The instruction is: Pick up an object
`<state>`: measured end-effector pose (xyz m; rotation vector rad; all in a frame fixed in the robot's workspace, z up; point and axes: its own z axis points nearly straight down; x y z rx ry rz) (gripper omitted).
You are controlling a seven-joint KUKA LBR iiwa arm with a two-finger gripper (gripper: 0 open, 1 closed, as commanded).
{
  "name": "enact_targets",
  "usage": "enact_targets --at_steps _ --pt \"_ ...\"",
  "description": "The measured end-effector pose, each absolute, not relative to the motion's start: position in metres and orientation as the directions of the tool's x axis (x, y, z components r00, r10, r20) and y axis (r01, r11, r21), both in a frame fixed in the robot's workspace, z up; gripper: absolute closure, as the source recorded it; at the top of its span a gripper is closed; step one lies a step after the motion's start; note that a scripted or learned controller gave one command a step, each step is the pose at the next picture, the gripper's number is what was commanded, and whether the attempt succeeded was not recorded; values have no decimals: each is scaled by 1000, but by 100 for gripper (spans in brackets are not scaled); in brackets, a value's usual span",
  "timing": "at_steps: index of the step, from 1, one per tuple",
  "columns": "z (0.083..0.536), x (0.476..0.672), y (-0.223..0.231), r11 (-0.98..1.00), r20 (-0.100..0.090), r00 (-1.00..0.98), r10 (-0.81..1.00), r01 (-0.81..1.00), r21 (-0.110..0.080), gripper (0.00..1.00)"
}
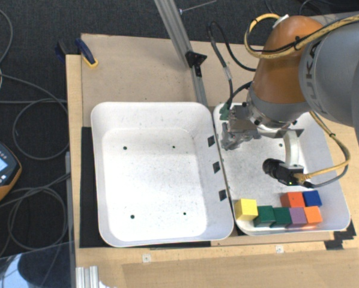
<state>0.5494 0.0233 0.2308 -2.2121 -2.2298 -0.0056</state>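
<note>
- Two shallow white bins sit side by side on the wooden bench; the left bin is the larger in view, and the right bin lies partly under the arm.
- One grey arm with an orange band reaches over the right bin.
- Its end effector hangs near that bin's left wall, well apart from the blocks; whether it is wide or narrow I cannot tell.
- Six small blocks cluster touching in the right bin's near corner: yellow block, green blocks, purple block, orange block, red block, blue block.
</note>
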Motion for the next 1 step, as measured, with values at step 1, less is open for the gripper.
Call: enact_targets --at_steps 1 --pt "245 561 77 7 3 -7 1000 1000 3 100"
